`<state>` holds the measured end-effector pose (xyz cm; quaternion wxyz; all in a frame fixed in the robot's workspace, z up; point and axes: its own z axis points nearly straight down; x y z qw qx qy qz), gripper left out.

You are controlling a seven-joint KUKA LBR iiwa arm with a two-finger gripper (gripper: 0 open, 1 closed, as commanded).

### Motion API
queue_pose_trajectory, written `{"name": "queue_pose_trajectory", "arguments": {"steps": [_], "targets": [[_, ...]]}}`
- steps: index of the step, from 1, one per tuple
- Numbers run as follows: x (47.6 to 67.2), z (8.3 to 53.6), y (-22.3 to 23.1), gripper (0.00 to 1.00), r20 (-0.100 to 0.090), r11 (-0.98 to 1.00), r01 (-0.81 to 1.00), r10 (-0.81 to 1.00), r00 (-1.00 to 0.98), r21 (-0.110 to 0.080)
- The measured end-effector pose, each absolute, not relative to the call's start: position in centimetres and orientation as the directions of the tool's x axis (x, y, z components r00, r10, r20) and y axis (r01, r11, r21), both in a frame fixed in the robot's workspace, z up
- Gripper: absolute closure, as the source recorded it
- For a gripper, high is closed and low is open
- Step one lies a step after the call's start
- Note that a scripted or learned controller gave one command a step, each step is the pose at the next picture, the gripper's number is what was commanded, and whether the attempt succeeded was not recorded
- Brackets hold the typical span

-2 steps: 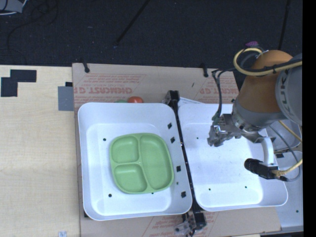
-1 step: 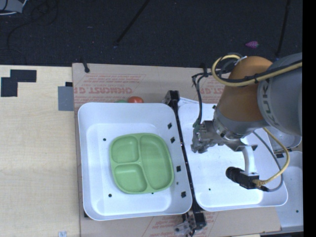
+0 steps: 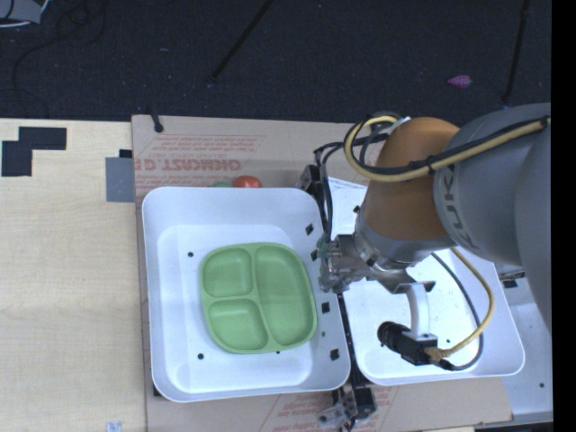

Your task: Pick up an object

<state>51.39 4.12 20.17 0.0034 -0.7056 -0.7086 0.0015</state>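
A light green divided plate [image 3: 258, 296] with three compartments lies flat in the left white bin [image 3: 171, 241]. The grey arm with its orange band [image 3: 409, 187] hangs over the right white bin [image 3: 504, 354]. Its gripper [image 3: 331, 273] sits low at the seam between the two bins, just right of the plate's edge. The arm's body hides most of the right bin's floor. I see nothing held by the gripper.
A small red and green object [image 3: 243, 183] lies behind the left bin's back wall on the cardboard sheet [image 3: 225, 147]. A black cable connector [image 3: 405, 342] with a yellow cable hangs over the right bin's front part.
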Motion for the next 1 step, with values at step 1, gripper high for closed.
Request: {"name": "queue_pose_trajectory", "arguments": {"steps": [1], "targets": [[50.39, 20.00, 9.72, 1.00, 0.002, 0.004, 1.000, 1.000, -0.004, -0.006]]}}
